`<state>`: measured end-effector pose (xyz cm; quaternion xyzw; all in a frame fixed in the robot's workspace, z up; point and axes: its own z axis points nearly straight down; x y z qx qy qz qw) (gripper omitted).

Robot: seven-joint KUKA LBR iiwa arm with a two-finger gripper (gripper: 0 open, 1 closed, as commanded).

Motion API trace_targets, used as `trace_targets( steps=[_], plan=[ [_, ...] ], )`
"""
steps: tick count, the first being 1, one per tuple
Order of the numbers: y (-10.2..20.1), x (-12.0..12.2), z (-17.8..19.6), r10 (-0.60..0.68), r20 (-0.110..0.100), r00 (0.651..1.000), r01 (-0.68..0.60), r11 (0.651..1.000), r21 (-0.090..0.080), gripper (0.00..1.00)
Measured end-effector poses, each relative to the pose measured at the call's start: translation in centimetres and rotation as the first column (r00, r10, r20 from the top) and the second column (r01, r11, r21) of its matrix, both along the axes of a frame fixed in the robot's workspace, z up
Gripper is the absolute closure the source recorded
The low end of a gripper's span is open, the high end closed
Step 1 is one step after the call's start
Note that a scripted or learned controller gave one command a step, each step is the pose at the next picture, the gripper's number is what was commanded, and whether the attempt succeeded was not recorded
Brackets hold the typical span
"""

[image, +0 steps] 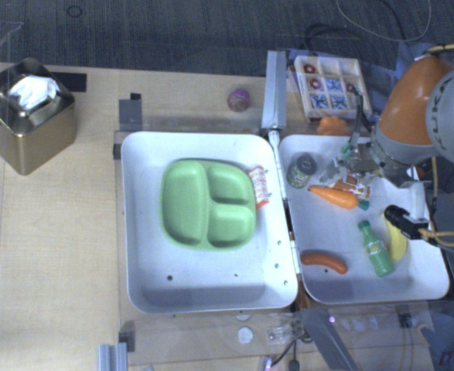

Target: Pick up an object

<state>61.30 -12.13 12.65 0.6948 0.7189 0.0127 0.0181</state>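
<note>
Where fingers [349, 170] hover: carrot [335, 197] | orange, tapered, lying flat

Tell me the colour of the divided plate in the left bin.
Light green: the divided plate, seen best in the camera view.

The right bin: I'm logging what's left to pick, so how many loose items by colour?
Right bin, what I can make out:
Orange: 1, carrot
Red-brown: 1, sausage
Green: 2, bottle, can
Yellow: 1, banana
Total: 5. Clutter under the gripper is too unclear to count.
</note>
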Motion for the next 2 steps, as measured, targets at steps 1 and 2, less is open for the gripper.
trace_targets(
  steps=[1, 2],
  plan=[
    [-3.8, 1.5, -1.5, 0.107, 0.009, 0.994, -0.107, 0.994, -0.008, 0.0],
    [-3.8, 2.0, 0.2, 0.11, 0.025, 0.994, -0.109, 0.994, -0.014, 1.0]
  ],
)
